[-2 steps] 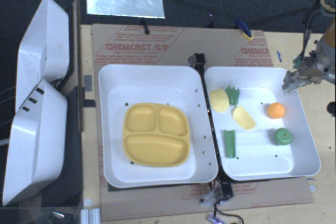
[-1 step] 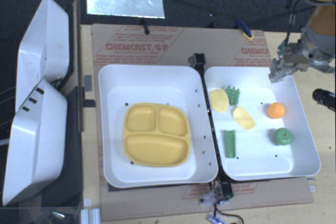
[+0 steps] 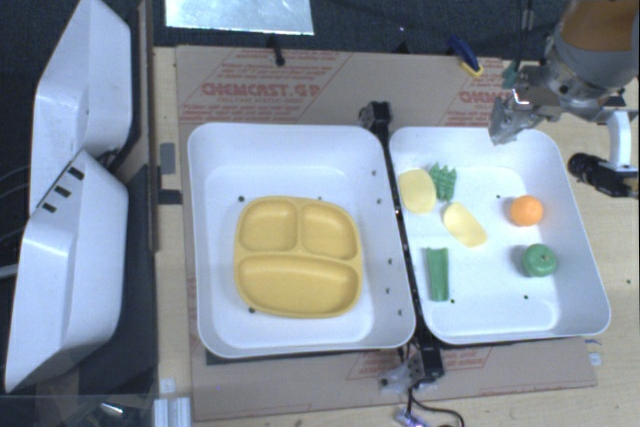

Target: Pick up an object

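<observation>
Nearest you, the green stick (image 3: 438,274) lay lengthwise in the right bin (image 3: 575,310), the orange ball (image 3: 526,210) farther back; the gripper (image 3: 507,123) hovered over the bin's far rim, so every object lay nearward of it; its grip state you couldn't tell

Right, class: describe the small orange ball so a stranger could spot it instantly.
Find the right white bin. Near its right wall lies the orange ball, just above a round green fruit. It is the only orange thing among yellow and green pieces.
</observation>
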Motion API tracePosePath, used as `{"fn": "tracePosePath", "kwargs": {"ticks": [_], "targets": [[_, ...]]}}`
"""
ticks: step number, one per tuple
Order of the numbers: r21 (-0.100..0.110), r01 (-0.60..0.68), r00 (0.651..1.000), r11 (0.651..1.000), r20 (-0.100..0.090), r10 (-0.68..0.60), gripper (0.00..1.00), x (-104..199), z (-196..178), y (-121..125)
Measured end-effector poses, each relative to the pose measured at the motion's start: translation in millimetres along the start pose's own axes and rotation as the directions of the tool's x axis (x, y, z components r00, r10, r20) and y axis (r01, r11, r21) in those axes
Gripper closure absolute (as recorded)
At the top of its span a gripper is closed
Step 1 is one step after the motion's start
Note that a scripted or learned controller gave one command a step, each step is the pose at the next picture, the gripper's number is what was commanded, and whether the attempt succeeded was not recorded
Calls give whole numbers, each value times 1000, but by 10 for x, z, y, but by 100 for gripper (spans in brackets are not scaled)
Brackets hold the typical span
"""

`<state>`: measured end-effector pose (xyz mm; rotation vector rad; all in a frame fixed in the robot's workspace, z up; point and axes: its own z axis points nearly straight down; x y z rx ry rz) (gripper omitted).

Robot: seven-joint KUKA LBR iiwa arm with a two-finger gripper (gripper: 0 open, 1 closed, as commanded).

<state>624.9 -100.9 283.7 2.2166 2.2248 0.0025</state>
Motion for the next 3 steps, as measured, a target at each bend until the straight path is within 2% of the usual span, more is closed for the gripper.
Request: {"fn": "tracePosePath", "kwargs": {"ticks": [1,2,3], "targets": [[-6,1,1000,1000,-1,-1,100,484,-624,-456],[-1,1,1000,1000,0,-1,100,964,-722,-248],[-3,-2,1000,1000,-1,2,100,1086,-1191,-828]]}}
